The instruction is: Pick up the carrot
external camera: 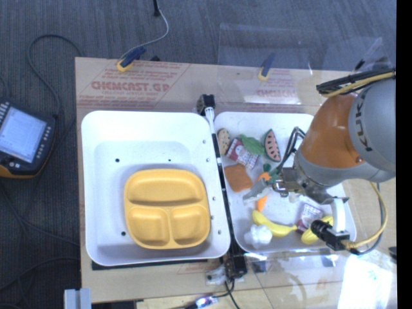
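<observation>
1. The gripper (pixel 278 184) hangs low over the middle of the right bin (pixel 302 118), at the end of the grey arm (pixel 370 134) with its orange band, which comes in from the right. From where I stand the wrist hides the fingers, so I cannot tell whether they are apart or together, and nothing shows clamped between them.
2. The carrot (pixel 261 203), a small orange piece, lies on the bin floor just below and left of the gripper, close to it; whether they touch I can't make out.
3. Beside the gripper on its left sits an orange-brown chunk of toy food (pixel 239 179), and above that a red and white packet (pixel 242 152).
4. A watermelon slice (pixel 273 145) lies toward the bin's far edge, above the gripper, with something green beside it.
5. Toward the near edge lie a banana (pixel 273 226) and a white lump (pixel 261 237), touching each other, below the carrot.
6. The left bin (pixel 103 140) stands alongside, touching the right one, and holds a yellow divided tray (pixel 168 207) with three compartments.
7. Well off to the left, on the carpet, rests a handheld control pendant (pixel 22 137) with its screen lit.
</observation>
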Robot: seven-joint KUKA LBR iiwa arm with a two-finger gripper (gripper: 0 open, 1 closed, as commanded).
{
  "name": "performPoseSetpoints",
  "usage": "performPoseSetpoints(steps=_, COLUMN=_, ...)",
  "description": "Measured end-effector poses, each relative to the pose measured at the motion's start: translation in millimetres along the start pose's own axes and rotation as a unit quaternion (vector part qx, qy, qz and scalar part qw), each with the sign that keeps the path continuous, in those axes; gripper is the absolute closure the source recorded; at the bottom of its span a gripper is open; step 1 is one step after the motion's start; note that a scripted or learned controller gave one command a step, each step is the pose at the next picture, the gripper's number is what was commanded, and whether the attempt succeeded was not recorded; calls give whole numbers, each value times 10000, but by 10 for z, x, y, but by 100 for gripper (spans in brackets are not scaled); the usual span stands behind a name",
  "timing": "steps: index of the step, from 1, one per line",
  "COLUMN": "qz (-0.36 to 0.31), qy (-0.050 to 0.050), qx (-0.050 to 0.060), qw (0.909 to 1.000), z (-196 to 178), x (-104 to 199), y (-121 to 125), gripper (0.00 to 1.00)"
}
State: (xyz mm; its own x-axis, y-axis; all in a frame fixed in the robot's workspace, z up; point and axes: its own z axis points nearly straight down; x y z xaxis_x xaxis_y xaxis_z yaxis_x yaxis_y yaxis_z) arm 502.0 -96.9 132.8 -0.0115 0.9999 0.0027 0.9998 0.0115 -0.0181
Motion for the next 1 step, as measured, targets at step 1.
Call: performPoseSetpoints(steps=1, qz=194, qy=-12, qx=-103, qw=9998, z=435, x=-22, y=143, gripper=0)
